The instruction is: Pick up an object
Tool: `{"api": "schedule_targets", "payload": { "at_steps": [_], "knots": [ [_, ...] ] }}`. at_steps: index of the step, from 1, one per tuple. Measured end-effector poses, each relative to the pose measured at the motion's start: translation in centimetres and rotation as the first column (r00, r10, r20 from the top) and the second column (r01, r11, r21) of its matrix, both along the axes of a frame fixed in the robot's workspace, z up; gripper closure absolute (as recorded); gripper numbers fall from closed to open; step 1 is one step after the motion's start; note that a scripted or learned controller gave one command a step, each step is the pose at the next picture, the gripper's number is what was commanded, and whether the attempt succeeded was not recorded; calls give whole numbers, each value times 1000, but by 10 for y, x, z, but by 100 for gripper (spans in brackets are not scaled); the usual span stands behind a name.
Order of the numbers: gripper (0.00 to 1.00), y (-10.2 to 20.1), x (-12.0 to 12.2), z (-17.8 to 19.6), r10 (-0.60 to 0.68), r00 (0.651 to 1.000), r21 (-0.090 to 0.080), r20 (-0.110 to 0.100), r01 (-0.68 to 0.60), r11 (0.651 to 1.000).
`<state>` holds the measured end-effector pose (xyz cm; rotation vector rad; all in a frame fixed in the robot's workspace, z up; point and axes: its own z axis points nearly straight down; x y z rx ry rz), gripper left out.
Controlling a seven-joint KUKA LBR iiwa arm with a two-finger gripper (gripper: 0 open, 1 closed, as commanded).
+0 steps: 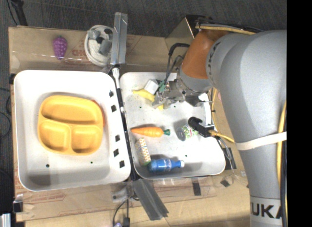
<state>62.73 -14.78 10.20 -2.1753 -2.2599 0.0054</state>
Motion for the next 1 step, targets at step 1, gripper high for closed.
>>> {"api": "schedule_targets", "payload": {
  "at_steps": [1],
  "knots": [
    [100,27,-12,90,86,996,0,4,-86,996]
  ]
}}
